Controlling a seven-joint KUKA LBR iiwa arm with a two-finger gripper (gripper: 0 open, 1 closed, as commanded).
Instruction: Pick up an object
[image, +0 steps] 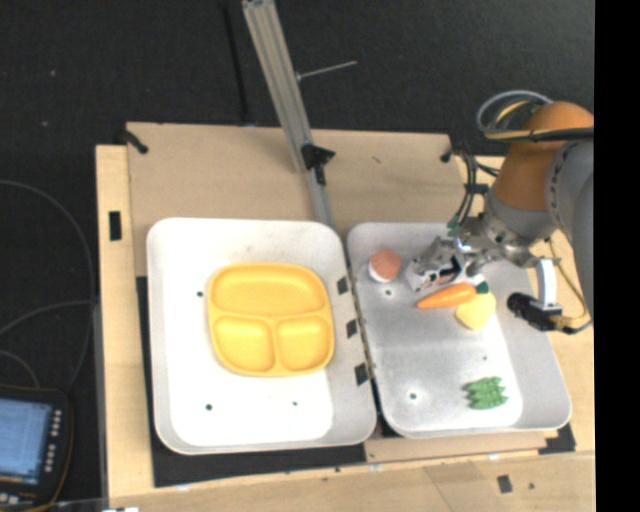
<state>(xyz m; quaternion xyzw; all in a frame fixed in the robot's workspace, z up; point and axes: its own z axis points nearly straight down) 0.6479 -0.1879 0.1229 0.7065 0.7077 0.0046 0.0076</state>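
The gripper (436, 272) hangs low over the upper part of the right bin (530, 400), at the end of the grey arm (560, 190) that reaches in from the right under its orange band (535, 165). Its metal fingers point toward the left of the view, but at this slant they merge with the wrist hardware, so how far they stand apart cannot be told, and nothing is seen clamped between them.

Just below and to the right of the gripper lies a toy carrot (447, 296), the nearest candidate for the pick. Its long axis runs nearly left to right across the view, tilted slightly upward toward the green stub at its right end. It appears to lie touching or almost touching the underside of the gripper, though contact cannot be confirmed. A yellow lemon-like toy (477, 313) sits against the carrot's right end. A small round pinkish object (384, 265) rests to the left of the gripper, near the bin's upper left corner. A green leafy toy (486, 393) lies well apart, toward the lower right.

The left bin (180, 400) holds a yellow compartment tray (270, 318).

Judged from this layout, a grasp on the carrot calls for a short shift down-view and closure across its narrow width.
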